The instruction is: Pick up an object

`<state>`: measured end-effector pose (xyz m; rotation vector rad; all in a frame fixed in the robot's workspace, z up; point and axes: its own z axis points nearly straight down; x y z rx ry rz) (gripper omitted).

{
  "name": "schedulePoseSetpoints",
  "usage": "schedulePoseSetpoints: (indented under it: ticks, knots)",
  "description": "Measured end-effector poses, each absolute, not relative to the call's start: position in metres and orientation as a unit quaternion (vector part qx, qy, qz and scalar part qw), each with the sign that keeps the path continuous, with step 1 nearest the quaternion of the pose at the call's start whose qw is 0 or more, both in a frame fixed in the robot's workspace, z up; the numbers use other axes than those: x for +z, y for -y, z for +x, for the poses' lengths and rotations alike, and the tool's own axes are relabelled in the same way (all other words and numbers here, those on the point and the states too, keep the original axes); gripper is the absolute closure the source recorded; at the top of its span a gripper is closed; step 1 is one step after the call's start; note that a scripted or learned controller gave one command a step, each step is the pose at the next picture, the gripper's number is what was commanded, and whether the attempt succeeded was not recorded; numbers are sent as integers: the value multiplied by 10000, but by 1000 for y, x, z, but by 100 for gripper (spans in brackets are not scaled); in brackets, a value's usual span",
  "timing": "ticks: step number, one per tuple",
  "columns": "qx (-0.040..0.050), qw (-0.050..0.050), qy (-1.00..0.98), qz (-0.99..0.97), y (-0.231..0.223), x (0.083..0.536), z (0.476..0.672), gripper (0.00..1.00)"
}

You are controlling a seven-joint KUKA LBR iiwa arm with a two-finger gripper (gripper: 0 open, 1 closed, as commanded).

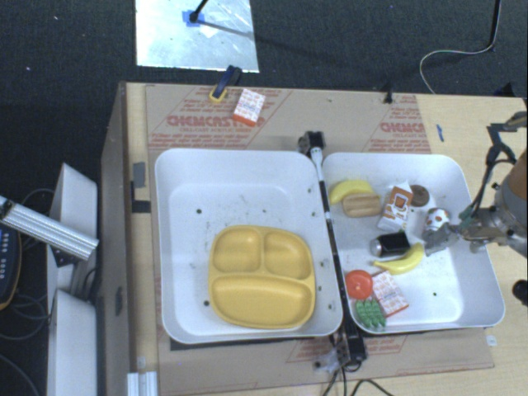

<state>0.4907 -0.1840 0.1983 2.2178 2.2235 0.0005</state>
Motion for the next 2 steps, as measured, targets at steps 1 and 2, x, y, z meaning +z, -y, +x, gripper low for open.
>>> schedulePoseSetpoints:
  ticks: [1,2]
  knots:
    - [6,20,-7076,7066,182,100,558,0]
    - [-15,-25,-7082,7060,162,83,635,0]
